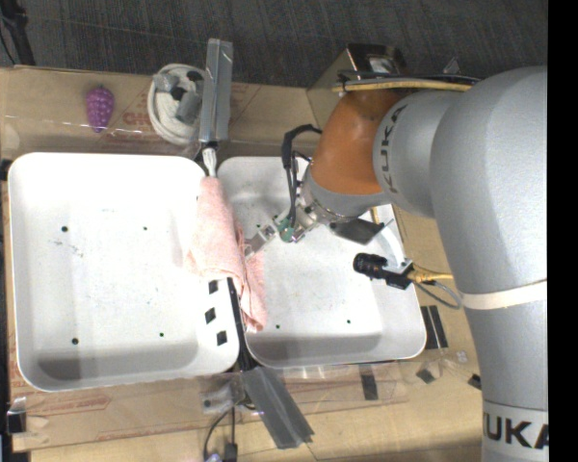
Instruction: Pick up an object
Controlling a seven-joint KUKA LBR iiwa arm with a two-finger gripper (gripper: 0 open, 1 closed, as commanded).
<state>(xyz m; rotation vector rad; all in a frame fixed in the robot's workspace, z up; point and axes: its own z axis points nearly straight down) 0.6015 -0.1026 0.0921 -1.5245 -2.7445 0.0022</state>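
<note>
A pink cloth (223, 248) lies draped over the ridge between the left bin (106, 268) and the right bin (318, 325), hanging into both. My gripper (270, 233) reaches down into the right bin from the right, its tip just right of the cloth's upper part and near the bin floor. I see nothing held between its fingers. The orange band of the arm (352, 152) sits above the right bin's far side and hides part of it.
A purple grape-like toy (99, 106) and a coil of white cable (176, 102) rest on the cardboard beyond the left bin. A grey metal bar (215, 99) stands behind the bins' divide. A black connector (380, 268) hangs over the right bin.
</note>
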